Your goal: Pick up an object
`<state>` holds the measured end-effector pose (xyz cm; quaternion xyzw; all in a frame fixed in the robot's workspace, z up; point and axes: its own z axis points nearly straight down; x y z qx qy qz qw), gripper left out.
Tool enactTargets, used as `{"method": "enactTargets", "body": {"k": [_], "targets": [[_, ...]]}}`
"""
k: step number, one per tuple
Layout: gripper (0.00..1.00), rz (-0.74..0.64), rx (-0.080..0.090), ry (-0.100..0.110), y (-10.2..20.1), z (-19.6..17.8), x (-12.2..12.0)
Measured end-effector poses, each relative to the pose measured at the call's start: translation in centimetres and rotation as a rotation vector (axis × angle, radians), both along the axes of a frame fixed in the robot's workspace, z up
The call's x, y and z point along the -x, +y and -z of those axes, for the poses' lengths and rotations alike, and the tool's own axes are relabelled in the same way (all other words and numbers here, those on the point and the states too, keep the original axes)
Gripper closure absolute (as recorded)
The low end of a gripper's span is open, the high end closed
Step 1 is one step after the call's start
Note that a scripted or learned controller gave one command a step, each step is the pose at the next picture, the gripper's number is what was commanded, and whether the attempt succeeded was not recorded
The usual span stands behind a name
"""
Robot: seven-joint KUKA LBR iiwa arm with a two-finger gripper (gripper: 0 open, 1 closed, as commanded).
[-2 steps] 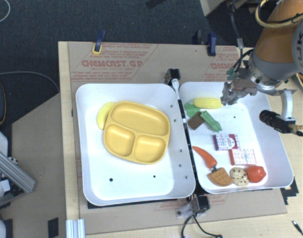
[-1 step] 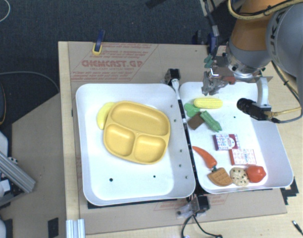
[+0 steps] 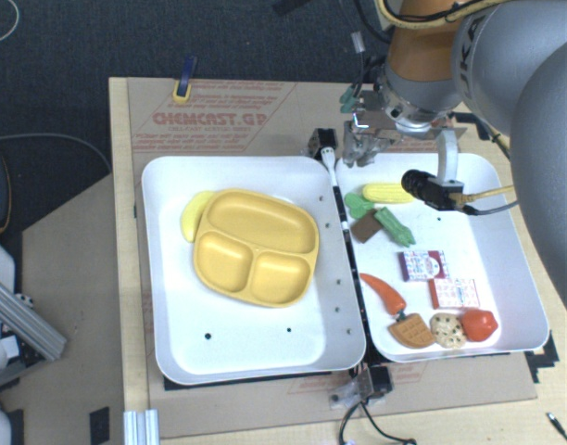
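Camera view: the gripper (image 3: pixel 359 146) hangs over the far left corner of the right bin (image 3: pixel 520 276), at the divider side, with nothing seen between its fingers; how wide they stand I cannot tell. No object is picked yet, so this looks like the approach step. Nearest the gripper lies the corn (image 3: pixel 387 192), just in front of it, with a green piece (image 3: pixel 393 224) a little nearer the camera. The pepper (image 3: pixel 384 292), cookie (image 3: pixel 445 329) and tomato (image 3: pixel 479 323) sit well apart from it. Next move, likely: centre over the corn, then descend.
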<state>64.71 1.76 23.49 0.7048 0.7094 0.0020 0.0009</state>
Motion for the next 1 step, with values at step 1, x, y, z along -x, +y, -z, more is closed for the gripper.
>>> {"method": "enactTargets", "body": {"k": [1], "targets": [[1.0, 0.007, 0.002, 0.007, -0.97, 1.42, -0.38]]}}
